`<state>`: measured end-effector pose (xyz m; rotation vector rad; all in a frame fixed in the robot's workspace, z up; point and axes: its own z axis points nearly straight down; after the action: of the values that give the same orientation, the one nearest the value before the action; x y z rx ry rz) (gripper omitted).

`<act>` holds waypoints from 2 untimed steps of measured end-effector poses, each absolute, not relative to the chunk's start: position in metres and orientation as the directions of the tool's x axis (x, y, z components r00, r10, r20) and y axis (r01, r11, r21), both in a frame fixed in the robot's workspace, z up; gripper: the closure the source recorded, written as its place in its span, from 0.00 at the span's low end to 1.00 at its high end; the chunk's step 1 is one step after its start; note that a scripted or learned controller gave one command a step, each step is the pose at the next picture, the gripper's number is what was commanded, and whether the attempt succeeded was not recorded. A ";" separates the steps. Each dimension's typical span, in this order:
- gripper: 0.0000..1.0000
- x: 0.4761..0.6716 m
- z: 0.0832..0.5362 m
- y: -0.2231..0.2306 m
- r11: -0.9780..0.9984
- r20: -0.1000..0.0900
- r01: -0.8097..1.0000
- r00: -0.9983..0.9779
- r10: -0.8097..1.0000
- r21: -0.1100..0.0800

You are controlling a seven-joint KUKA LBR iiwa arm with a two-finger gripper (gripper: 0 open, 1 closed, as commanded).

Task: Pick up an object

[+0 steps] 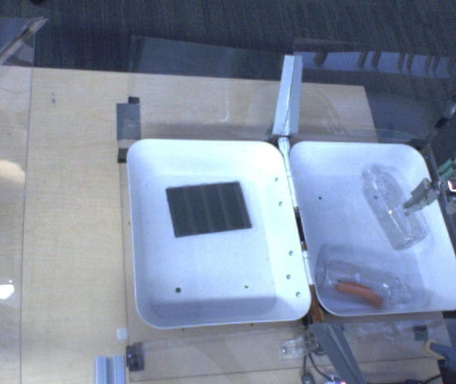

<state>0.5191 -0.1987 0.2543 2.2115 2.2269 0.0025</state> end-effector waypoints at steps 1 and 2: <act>0.00 0.551 0.146 -0.202 0.107 -0.010 0.994 -0.107 0.994 0.020; 0.00 0.646 0.092 -0.205 0.133 -0.007 0.991 -0.133 0.991 0.017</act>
<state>0.6458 -0.2047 0.0920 2.0568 2.3522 0.0125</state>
